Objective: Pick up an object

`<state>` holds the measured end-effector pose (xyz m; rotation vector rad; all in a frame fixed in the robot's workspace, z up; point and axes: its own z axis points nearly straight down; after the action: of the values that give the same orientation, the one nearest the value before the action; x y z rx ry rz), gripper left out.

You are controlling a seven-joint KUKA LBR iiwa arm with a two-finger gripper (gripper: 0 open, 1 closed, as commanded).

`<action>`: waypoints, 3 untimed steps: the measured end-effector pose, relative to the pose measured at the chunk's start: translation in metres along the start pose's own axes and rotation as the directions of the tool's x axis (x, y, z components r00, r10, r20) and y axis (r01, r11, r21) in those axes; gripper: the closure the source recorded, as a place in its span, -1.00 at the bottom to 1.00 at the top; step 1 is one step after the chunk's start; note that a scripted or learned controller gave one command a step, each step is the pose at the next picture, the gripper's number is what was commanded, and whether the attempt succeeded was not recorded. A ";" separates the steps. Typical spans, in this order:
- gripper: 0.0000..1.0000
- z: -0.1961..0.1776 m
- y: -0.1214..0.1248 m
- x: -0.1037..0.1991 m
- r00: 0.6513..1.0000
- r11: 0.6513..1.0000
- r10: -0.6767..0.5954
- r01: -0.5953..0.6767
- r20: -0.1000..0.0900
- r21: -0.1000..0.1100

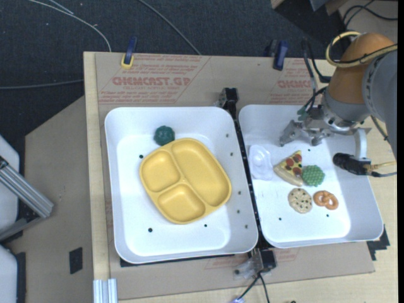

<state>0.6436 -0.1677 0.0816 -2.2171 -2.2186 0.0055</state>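
My gripper (302, 137) hangs over the back part of the right bin (360, 226), its fingers spread open with nothing between them. Just in front of it lies a toy pizza slice (290, 167), with a green broccoli-like piece (312, 175) touching its right side. Nearer the front sit a chocolate-chip cookie (300, 200) and a pretzel (326, 199). A pale translucent white piece (260, 160) rests at the bin's left side. In the left bin (126, 232), a yellow divided plate (184, 179) lies in the middle, with a small dark green ball (165, 134) behind it.
The two bins meet along a black divider rail (246, 175). The bench is a cardboard-covered board (101, 81) held by blue clamps (129, 48) at the back. Free floor shows at the right bin's front and the left bin's front right.
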 end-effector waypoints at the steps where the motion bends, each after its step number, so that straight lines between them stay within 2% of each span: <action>1: 1.00 -0.014 0.002 0.000 1.000 1.000 0.000 0.000 0.001 -0.007; 3: 1.00 -0.108 0.007 -0.007 1.000 1.000 0.000 0.000 0.004 -0.014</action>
<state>0.6511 -0.1748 0.1900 -2.2269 -2.2274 -0.0054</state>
